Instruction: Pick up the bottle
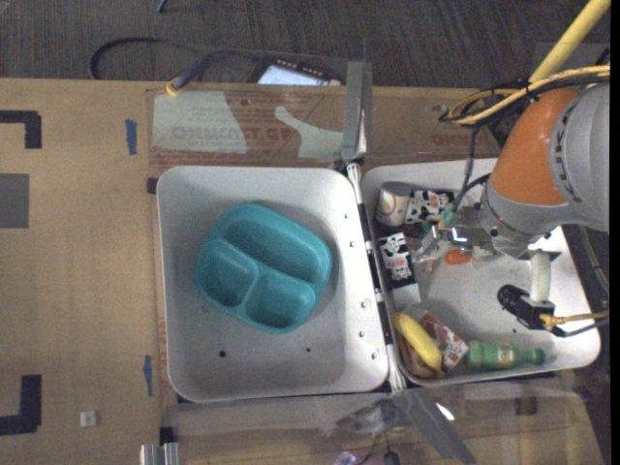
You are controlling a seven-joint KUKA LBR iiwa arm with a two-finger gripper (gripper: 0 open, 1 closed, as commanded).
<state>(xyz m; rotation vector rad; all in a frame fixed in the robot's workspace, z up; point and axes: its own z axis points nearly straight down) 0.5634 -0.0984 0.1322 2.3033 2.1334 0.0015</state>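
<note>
jaws: cannot tell, wrist blocks them. gripper hangs over right bin. bottle lies near front wall, well apart.

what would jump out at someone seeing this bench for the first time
The teal divided tray stands out first, lying alone in the left bin. Next comes the grey arm with its orange band, reaching in from the right over the right bin, its end effector low among small items at the upper left of that bin. Along the bin's near edge lie a green bottle and a yellow banana.
</note>
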